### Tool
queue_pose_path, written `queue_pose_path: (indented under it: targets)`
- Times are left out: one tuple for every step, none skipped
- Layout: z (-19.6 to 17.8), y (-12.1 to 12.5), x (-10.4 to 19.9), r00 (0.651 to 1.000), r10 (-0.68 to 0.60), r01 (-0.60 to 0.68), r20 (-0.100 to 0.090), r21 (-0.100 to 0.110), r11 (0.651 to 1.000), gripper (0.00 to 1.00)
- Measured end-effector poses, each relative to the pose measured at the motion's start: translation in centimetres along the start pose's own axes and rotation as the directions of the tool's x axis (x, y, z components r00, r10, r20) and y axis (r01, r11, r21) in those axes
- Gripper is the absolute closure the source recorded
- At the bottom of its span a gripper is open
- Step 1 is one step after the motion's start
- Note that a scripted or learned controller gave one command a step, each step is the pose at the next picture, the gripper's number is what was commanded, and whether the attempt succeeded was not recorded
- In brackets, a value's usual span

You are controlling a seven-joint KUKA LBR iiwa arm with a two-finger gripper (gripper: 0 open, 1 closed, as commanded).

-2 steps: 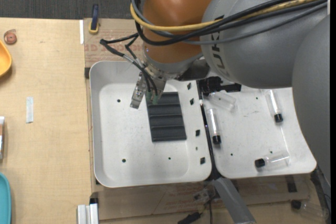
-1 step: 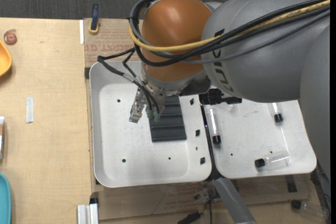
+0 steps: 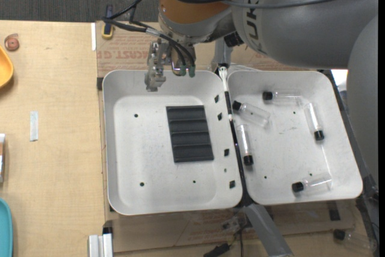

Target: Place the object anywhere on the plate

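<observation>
We see five clear tubes with black caps lying loose in the right bin (image 3: 337,129): one (image 3: 278,95) at the far side, one (image 3: 250,114) near the bin's left wall, one (image 3: 244,145) along that wall, one (image 3: 313,120) toward the right, one (image 3: 312,184) at the near edge. The black ridged plate (image 3: 190,133) lies in the middle of the left bin (image 3: 123,147). The gripper (image 3: 157,76) hangs over that bin's far rim, holding nothing; how wide its fingers stand we cannot tell.

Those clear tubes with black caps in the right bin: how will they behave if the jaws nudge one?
Each clear tube is a slim cylinder lying on its side, so it would probably roll across the right bin. It looks light and smooth-walled, so likely slippery. The black ribbed plate looks grippier.
</observation>
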State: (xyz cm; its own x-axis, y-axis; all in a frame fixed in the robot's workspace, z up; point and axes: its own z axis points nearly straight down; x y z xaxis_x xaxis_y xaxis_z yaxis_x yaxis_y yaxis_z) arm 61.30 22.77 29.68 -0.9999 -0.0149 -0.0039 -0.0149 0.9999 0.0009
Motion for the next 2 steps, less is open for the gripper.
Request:
queue_pose_path:
  targets:
    - [5.6, 0.0, -2.9, 0.985, -0.171, 0.171, -0.001, -0.001, 0.985, 1.00]
    - [10.9, 0.0, -2.6, 0.949, -0.314, 0.314, -0.001, -0.001, 0.949, 1.00]
